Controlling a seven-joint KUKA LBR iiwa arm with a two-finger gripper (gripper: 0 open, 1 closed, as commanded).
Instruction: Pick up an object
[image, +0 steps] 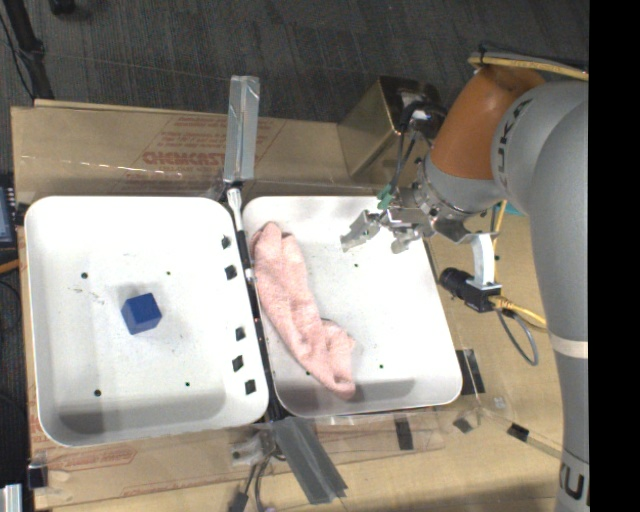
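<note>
The gripper (377, 236) hangs over the far part of the right bin (425, 330), its fingers spread apart with nothing between them, so no object is in hand and the pick is, as far as this view shows, still to be made. Nearest to it is the pink cloth (298, 312), a long rumpled strip lying to the gripper's left and running nearer the camera along the bin's left wall; its upper end sits just beside the fingers but apart from them. Much farther off to the left, across the divider in the left bin (60, 290), a small blue cube (142, 312) rests alone on the floor. I judge the task barely begun: the approach, the closing on something and the lift all remain.
</note>
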